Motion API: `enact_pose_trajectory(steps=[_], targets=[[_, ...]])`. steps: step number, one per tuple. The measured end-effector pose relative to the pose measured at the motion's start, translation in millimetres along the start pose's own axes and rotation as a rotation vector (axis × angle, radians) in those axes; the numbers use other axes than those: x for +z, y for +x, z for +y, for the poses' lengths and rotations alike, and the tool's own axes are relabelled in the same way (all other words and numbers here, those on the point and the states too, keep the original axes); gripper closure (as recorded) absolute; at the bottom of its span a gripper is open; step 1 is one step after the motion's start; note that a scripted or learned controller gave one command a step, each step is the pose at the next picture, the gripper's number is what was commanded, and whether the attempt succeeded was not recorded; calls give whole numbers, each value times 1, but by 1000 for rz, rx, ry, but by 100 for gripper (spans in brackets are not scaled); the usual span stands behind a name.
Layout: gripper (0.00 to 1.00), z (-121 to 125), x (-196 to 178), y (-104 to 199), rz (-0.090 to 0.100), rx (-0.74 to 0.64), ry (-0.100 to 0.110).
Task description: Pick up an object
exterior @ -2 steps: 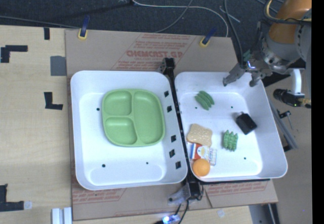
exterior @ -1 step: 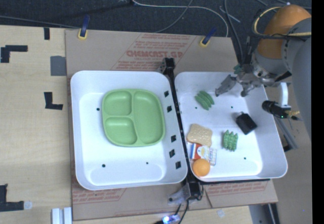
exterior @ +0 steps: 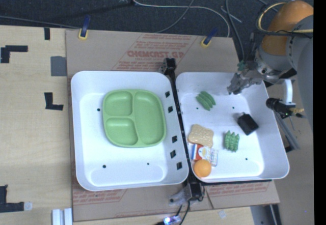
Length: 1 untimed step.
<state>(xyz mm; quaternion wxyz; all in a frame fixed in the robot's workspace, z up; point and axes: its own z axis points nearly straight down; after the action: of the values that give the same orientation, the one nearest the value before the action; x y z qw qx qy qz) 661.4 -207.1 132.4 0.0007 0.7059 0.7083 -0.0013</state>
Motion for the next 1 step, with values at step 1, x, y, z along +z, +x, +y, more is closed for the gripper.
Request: enact_pose_trajectory(steps=[1], targets=[[100,-6,-45,1,2,3,-3]])
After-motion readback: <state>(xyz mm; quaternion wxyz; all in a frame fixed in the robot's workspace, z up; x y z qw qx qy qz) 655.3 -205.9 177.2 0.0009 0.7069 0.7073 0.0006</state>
